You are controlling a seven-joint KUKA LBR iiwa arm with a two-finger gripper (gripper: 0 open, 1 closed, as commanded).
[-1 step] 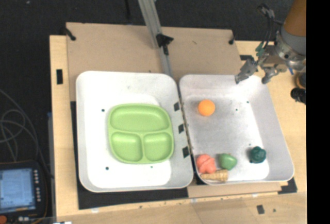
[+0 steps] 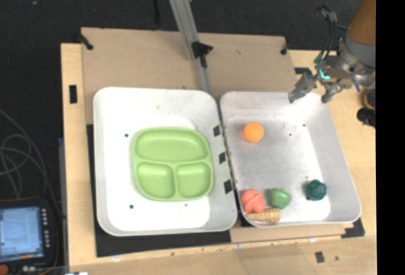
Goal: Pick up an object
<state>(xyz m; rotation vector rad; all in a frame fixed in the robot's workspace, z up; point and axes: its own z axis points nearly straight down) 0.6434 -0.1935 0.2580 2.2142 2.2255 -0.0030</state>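
Orange ball (image 2: 253,133) lies apart from open, empty end effector (image 2: 313,91).

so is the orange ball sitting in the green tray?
No. The orange ball lies on the floor of the right bin, while the green tray is in the left bin.

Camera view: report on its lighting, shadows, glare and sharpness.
Camera view: even, soft lighting; white bins bright but not blown out; faint shadow under the orange ball; overall slightly soft, the gripper and small objects lacking fine detail; floor around the bench very dark.
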